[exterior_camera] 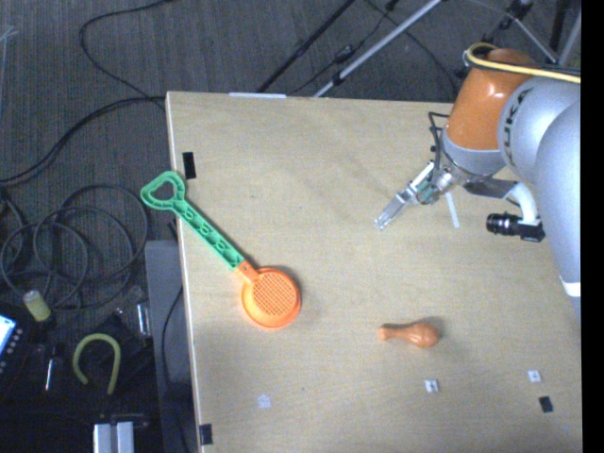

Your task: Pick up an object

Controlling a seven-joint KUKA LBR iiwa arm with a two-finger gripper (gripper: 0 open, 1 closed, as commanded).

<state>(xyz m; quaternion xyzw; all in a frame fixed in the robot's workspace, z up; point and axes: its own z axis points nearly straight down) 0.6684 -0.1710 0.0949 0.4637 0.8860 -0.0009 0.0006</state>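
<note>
A toy strainer (269, 296) with an orange mesh head and a long green handle lies on the left part of the light wooden bench top (321, 159). A small orange drumstick-shaped toy (412, 333) lies lower right of centre. My gripper (401, 210) hangs from the grey arm with its orange band (481, 102) at the right, slanting down and to the left. It sits above bare bench, well above the drumstick toy and far right of the strainer. Nothing shows in its grasp.
The bench's left edge runs down near the strainer handle. Beyond it, cables, a green hook-shaped item (96, 355) and tripod legs (415, 12) lie on dark carpet. Small markers (430, 385) dot the lower right of the bench.
</note>
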